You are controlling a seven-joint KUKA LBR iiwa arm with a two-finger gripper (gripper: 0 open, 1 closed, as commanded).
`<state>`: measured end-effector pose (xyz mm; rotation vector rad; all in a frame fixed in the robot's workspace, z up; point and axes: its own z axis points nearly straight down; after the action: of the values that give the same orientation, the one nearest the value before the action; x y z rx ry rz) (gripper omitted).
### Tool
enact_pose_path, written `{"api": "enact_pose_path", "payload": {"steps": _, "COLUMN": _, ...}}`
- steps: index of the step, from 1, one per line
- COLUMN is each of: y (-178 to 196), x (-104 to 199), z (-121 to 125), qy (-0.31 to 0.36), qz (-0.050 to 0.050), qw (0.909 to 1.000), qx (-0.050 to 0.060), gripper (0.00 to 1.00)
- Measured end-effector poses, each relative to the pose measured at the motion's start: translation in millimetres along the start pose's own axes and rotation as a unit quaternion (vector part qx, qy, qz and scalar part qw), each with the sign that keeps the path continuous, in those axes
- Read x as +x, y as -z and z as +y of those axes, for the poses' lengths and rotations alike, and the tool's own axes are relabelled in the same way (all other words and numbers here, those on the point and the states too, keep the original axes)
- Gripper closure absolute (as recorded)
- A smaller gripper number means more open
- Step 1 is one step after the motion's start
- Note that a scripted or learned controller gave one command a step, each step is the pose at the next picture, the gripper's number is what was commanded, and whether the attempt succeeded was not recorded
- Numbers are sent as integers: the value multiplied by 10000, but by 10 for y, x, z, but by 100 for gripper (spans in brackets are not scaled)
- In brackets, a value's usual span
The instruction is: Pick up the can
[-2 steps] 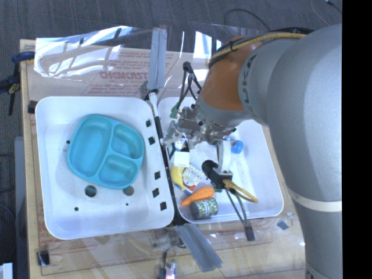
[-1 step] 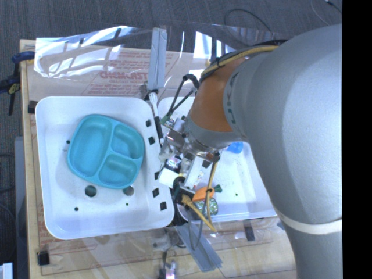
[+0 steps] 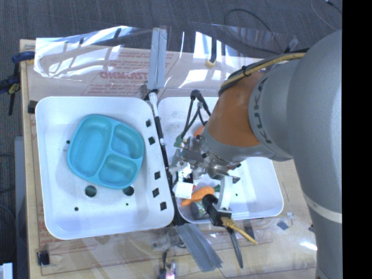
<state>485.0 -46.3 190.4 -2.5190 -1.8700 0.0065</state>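
Reaching down into the right bin (image 3: 264,205) beside the blue tray (image 3: 106,151), the gripper (image 3: 195,179) hides the can, likely light, stiff, slippery-sided, best pinched mid-body.

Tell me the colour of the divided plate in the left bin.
Light blue (turquoise): the divided plate, seen plainly in the camera view, lying in the white left bin.
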Motion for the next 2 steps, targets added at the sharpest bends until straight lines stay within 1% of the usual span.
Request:
{"api": "enact_pose_path", "payload": {"steps": 1, "y": 306, "x": 457, "z": -122, "qy": -1800, "qz": 3, "qw": 9837, "qx": -11, "gripper": 100}}
{"api": "enact_pose_path", "payload": {"steps": 2, "y": 510, "x": 448, "z": 244, "qy": -2706, "qz": 3, "qw": 9627, "qx": -3, "gripper": 100}}
